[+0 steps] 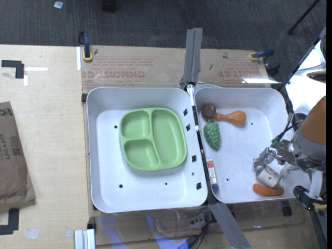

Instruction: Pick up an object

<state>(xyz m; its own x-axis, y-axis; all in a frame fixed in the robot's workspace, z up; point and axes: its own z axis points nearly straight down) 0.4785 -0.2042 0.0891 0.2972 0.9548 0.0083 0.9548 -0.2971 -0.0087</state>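
1. Two shallow white plastic bins side by side on a wooden bench: left bin (pixel 104 191), right bin (pixel 236 185), meeting along a central divider.
2. In the left bin, a pale green three-compartment plastic tray (pixel 153 138), lying flat near the middle, slightly turned.
3. In the right bin, near the far left corner: a small dark brown ball (pixel 208 110), touching or just beside an orange gourd-shaped toy (pixel 232 118) with its narrow neck pointing toward the ball.
4. Just below those, a green bumpy grape-like cluster (pixel 212 135), close to the divider wall.
5. Along the divider's right side, a thin white-and-red tube-like item (pixel 211 171), lying lengthwise against the wall.
6. Near the right bin's front right corner, an orange carrot-like stick (pixel 268 190), flat on the bin floor.
7. Grey arm with orange band (pixel 316 123) reaching in from the right, wrist low over the right bin.
8. Metal two-finger gripper (pixel 267 165) down at the bin floor, directly above the carrot-like stick.
9. At the fingertips, a small white cup-like object with a brown mark (pixel 268 176), possibly between the fingers, though too cluttered to be sure.
10. Cannot tell whether the gripper is released, clenched, or grasping that cup-like object.
11. Left on the bench, well apart from the bins, a brown paper bag (pixel 13 154).
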